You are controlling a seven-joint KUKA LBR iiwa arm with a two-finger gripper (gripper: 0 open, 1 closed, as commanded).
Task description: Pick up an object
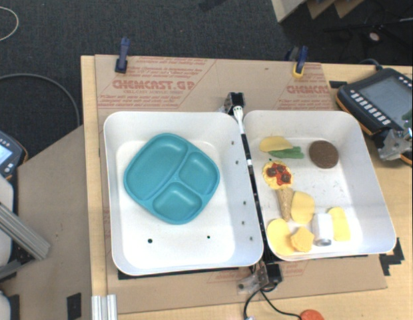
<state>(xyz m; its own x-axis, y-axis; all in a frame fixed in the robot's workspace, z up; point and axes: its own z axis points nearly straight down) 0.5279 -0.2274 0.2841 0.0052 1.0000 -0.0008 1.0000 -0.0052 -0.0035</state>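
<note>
Left bin (pixel 120 179) carries a teal divided plate (pixel 171 177); right bin (pixel 366 179) has a brown cookie (pixel 323 153) far, yellow food pieces (pixel 302 207) near. My tool's state: cannot tell.

Robotics lab, clamped cardboard bench (pixel 193 79), teach pendant (pixel 380 102), loose cables (pixel 33 85)

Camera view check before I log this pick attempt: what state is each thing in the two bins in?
Teal divided plate: right side up, flat in the left bin, compartments bare.
Brown round cookie: flat, alone near the right bin's far side.
Pizza slice: lying topping up.
Green piece: flat, touching a yellow piece.
White cylinder: on its side among yellow pieces.
</note>
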